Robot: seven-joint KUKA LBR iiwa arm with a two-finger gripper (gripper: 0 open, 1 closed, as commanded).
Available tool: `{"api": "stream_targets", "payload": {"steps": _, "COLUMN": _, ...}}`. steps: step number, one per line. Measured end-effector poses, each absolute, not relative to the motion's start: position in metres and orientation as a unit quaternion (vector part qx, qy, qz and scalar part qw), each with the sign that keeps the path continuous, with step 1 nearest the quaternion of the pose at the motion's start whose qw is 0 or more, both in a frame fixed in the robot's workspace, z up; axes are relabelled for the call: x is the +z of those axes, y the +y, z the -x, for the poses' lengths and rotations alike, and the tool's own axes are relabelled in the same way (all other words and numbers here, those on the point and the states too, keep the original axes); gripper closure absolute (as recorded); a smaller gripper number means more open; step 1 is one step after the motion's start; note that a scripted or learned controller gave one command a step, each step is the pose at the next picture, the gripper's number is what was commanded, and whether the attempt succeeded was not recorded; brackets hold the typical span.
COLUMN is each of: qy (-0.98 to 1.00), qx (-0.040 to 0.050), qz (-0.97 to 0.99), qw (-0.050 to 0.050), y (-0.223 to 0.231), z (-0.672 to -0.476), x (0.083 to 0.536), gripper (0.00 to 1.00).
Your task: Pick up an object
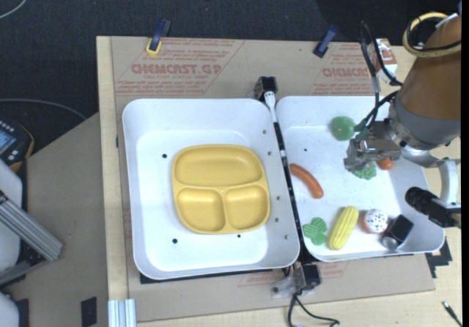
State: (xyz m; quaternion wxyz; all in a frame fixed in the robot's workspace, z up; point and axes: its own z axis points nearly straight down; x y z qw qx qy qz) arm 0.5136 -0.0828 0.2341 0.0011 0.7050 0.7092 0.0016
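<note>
The gripper point(364, 158) is seen low over the right bin point(322, 116), near that bin's far right side, with the grey and orange arm point(432, 91) coming in from the right above it. Whether its fingers are parted or closed cannot be told from this view, and nothing can be confirmed between them. A small green and grey object point(364, 169) lies directly under the gripper, partly hidden by it, and a bit of orange point(385, 164) is seen just to the gripper's right.

Open bin floor is found to the gripper's left and toward the divider between the two bins. A round green ball point(341, 127) rests just up and left of the gripper, near the bin's far wall. An orange sausage-shaped piece point(307, 179) lies left of and a little below the gripper, close to the divider. Below the gripper, toward the near rim, a yellow corn cob point(343, 227) is tilted beside a green leafy piece point(315, 230); a white speckled ball point(376, 221) and a dark block point(396, 232) sit near the lower right corner, hard against the rim.

Far to the gripper's left, the left bin point(146, 171) holds a yellow divided plate point(220, 188), with bare white floor all round it
</note>
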Motion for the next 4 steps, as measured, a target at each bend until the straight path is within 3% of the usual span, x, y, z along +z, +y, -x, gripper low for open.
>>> {"api": "stream_targets", "payload": {"steps": 1, "qy": 0.709, "qx": -0.0005, "qz": -0.705, "qw": -0.002, "y": -0.028, "z": -0.516, "x": 0.216, "gripper": 1.0}}
{"api": "stream_targets", "payload": {"steps": 2, "qy": 0.708, "qx": 0.0013, "qz": -0.706, "qw": 0.001, "y": -0.016, "z": -0.514, "x": 0.234, "gripper": 1.0}}
{"api": "stream_targets", "payload": {"steps": 4, "qy": 0.707, "qx": -0.0008, "qz": -0.707, "qw": -0.001, "y": -0.028, "z": -0.515, "x": 0.216, "gripper": 1.0}}
